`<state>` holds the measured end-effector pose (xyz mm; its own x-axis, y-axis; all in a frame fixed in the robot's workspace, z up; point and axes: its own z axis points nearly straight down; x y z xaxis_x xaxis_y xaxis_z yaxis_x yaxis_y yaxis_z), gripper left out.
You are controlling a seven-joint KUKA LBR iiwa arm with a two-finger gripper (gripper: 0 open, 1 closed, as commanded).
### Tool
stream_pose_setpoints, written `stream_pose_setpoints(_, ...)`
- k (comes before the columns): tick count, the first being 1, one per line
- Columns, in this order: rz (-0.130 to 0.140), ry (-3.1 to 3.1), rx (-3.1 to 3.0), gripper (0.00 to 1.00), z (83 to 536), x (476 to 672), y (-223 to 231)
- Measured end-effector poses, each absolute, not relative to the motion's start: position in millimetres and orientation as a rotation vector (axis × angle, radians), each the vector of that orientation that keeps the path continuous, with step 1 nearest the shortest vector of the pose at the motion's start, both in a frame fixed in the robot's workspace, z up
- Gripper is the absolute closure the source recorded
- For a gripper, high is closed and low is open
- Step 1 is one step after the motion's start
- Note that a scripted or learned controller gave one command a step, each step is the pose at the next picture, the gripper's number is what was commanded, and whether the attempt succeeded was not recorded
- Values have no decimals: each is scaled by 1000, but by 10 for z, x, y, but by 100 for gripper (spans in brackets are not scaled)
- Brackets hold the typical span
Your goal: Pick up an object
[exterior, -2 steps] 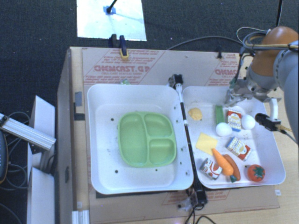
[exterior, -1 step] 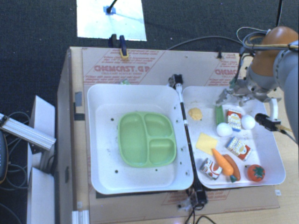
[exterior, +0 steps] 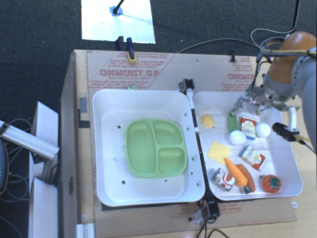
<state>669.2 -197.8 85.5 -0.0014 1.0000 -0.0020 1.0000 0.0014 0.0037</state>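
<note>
Carrot [exterior: 238,173] lies in right bin [exterior: 295,168], low centre, long axis running 11 to 5 o'clock, thick end toward 5. Hand [exterior: 251,104] sits over the bin's far edge, at 12 o'clock from the carrot and well apart; opening cannot be told. Arm enters from 3 o'clock, wrist bent down over the milk carton [exterior: 248,127] and eggs [exterior: 237,137].

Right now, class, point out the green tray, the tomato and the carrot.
green tray [exterior: 156,148], camera view, on its central divider.
tomato [exterior: 271,183], camera view, on the middle of its red body.
carrot [exterior: 236,172], camera view, midway along its orange length.
</note>
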Motion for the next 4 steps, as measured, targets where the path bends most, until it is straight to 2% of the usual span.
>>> stream_pose_setpoints(1,2,2221,2217,0,859,6695,-2015)
stream_pose_setpoints(2,3,2225,2214,0,851,6693,-1764)
stream_pose_setpoints(4,2,2220,2218,0,855,6693,-1896)
